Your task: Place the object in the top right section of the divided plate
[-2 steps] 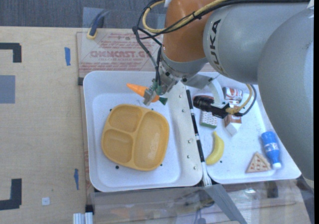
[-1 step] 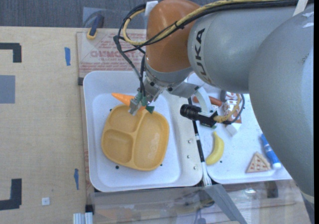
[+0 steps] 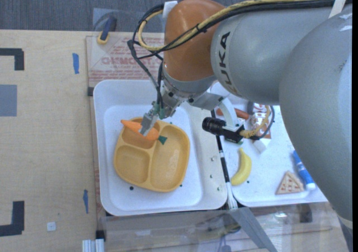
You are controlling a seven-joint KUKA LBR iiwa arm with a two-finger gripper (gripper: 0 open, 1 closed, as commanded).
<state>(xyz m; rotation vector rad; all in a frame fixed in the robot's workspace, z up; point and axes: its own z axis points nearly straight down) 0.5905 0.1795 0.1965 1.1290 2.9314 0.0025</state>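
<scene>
Orange carrot-shaped toy (image 3: 132,125) is lying across the upper rim of the yellow three-section plastic plate (image 3: 151,158), at about eleven o'clock on it, its thick end pointing toward nine o'clock. The grey arm's jaws (image 3: 150,126) are coming down right at the carrot's other end, pinching it between the fingers as far as the view shows. The plate is sitting in the left shallow white bin (image 3: 106,150) on the worktop. Over in the right white bin (image 3: 268,189), a yellow toy banana (image 3: 242,168) is lying beside a triangular pizza-slice toy (image 3: 289,183) and a blue marker pen (image 3: 301,170), well apart from the plate.
</scene>
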